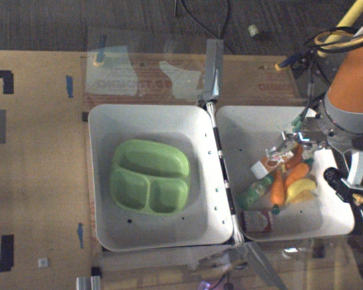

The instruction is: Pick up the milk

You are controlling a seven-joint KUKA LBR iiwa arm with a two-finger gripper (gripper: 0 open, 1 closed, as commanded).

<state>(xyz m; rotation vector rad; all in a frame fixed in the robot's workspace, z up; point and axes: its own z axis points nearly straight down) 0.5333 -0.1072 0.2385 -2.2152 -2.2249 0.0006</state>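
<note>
Red lettering on the bench behind the left bin looks mirrored and I cannot read it. That bin holds 1 green plate with 3 compartments. In the right bin, the milk lies atop a pile with a green bottle, 2 carrots and a red packet, whose label is illegible. The gripper hangs just beside the milk; spread or closed, I cannot tell.

A robotics lab: taped cardboard bench, two white bins, loose cables.
</note>
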